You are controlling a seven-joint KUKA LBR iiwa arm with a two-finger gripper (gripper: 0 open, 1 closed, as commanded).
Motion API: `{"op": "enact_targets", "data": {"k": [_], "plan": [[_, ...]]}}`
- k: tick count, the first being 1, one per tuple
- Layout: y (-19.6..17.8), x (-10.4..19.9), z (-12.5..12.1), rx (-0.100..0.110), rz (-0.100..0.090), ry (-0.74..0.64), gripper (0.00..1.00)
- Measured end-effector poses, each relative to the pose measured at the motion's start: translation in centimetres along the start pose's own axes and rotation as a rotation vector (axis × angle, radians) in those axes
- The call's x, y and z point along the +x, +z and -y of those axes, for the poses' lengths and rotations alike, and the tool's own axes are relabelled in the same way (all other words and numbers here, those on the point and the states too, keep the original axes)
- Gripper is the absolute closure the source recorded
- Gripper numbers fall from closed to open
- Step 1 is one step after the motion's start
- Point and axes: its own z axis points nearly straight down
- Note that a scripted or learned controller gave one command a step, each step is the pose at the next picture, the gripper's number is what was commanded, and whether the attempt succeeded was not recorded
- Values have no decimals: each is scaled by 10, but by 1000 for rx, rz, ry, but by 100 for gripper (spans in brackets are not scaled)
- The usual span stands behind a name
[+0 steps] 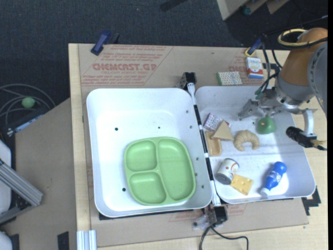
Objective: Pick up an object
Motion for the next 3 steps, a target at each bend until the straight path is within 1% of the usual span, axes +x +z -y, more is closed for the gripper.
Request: {"op": "enact_targets", "data": {"k": [1,2,3], "plan": [[-13,-25,26,2,-8,-1,0],[0,5,27,3,-2,1,0],[-1,8,37,3,-1,2,0]]}}
